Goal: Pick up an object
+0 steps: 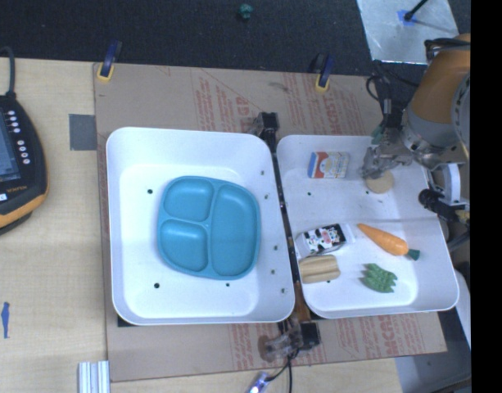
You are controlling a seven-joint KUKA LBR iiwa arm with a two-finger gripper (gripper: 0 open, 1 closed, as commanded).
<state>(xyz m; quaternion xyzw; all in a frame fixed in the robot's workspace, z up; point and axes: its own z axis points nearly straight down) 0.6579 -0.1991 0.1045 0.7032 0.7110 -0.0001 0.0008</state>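
Note:
The gripper [380, 169] hangs over the far part of the right bin [431, 297], directly above a small tan round object [382, 184] that lies on the bin floor. To its left lies a small white, blue and red carton [327, 164]. Nearer the front of the same bin are an orange carrot [384, 240], a green leafy toy [379, 277], a black-and-white patterned box [323, 237] and a tan wooden block [319, 269]. Nothing shows between the fingers.
The left bin [128, 219] holds a blue divided plate [209, 227]. A teach pendant [11, 162] lies on the bench at far left. Clamps [108, 60] [321, 70] hold the cardboard sheet at the back edge.

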